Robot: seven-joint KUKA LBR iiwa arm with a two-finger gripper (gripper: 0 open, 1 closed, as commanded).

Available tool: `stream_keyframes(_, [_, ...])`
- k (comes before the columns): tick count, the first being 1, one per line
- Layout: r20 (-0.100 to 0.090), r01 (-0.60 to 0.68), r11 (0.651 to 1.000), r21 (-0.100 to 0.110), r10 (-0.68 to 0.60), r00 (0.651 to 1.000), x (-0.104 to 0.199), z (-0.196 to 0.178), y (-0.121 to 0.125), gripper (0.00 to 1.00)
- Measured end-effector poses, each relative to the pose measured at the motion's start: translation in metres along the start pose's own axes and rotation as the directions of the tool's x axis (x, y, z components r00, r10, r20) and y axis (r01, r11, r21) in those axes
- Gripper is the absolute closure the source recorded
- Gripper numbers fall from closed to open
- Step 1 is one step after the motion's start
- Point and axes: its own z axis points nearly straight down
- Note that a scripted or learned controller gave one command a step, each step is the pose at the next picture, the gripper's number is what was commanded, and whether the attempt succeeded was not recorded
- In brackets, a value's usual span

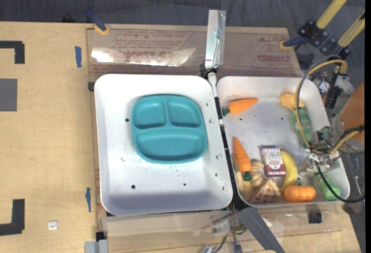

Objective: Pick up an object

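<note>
hovering over the right bin (272, 92) at its right side, the gripper (320, 157) sits just above a cluster of toy food – can't tell its state, nothing visibly between the tips. relative to that bin: a carrot (242, 105) lies near its upper left corner, a second carrot (242, 155) runs along its left wall, a small red card box (271, 161) sits in the lower middle with a banana (289, 168) touching its right side, an orange tomato-like piece (299, 192) below the banana. left of the bin – a second white bin (113, 147) holding a teal divided plate (168, 128)
</note>
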Motion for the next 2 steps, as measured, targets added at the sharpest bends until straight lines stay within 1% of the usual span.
stream_keyframes(1, [0.006,0.177,0.984,-0.006,-0.177,0.984,-0.0018,0.0024,0.0022,1.0])
stream_keyframes(2, [0.004,0.172,0.985,-0.006,-0.172,0.985,-0.0022,0.0023,0.0025,1.0])
